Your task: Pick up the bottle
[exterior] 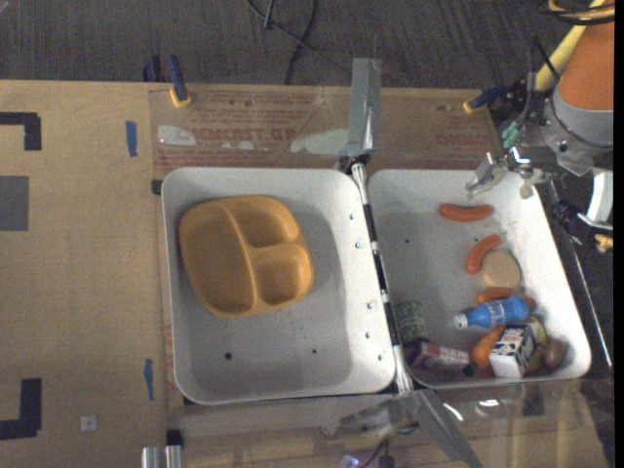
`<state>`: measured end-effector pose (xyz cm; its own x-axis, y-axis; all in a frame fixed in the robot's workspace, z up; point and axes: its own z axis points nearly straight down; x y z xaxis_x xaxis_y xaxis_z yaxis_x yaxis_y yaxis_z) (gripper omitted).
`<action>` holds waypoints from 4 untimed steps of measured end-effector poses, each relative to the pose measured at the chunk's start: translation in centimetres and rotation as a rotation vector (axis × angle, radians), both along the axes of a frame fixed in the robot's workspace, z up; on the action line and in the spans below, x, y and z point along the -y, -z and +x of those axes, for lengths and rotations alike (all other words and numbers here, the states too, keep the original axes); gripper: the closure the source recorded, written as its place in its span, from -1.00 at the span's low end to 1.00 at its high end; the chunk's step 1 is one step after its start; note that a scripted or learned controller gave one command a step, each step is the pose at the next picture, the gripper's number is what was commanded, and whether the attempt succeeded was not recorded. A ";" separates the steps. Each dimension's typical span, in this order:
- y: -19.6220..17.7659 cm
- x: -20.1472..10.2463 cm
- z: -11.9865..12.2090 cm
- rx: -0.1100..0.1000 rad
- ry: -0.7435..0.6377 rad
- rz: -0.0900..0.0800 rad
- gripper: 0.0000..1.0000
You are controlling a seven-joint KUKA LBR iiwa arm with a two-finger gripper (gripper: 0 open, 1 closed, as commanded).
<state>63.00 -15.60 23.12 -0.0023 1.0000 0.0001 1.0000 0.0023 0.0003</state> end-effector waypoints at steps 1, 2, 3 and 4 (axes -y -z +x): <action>4.2 3.5 -9.4 0.001 -0.132 -0.001 -1.00; 13.3 3.3 -14.0 0.000 0.027 0.001 -1.00; 12.2 3.5 -13.8 0.007 0.029 -0.001 1.00; 2.7 -4.1 -12.1 0.000 0.273 0.000 1.00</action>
